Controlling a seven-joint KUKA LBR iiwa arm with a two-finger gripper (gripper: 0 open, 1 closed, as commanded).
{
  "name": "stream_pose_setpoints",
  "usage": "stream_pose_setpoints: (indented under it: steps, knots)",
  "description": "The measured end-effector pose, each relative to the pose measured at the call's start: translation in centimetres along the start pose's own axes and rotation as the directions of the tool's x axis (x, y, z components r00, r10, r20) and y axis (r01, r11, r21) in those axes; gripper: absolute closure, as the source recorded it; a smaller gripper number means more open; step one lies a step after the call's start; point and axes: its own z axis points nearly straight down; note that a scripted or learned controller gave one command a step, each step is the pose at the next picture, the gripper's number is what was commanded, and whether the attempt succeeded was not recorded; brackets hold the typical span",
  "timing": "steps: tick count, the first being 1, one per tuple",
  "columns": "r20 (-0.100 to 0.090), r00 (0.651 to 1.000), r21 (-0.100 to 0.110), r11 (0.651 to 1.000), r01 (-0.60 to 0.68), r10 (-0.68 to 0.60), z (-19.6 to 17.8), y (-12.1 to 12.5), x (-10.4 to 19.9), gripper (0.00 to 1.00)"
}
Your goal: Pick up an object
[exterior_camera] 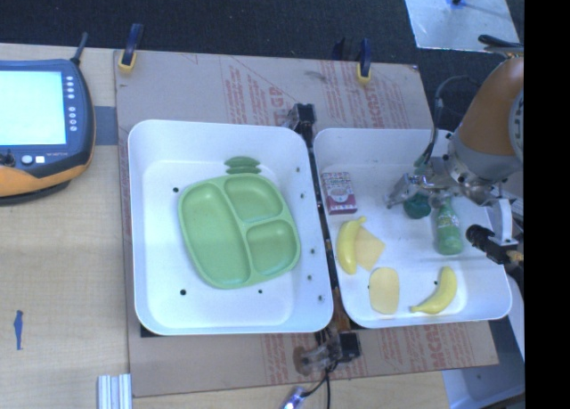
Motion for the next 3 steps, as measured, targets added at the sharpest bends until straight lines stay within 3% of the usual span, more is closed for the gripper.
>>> stream_pose_setpoints:
  steps: [1,2,3]
  knots:
    - [0.001,1.0,0.001,1.0,0.001,-0.001,-1.1,0.0,-0.1,1.0]
    - [0.002,1.0,-0.002,1.0,0.002,-0.002,-1.0,3.2,4.8,1.0]
    - [0.0,1.0,-0.004,1.0,0.001,-0.001,-10.2,1.0,9.9,1.0]
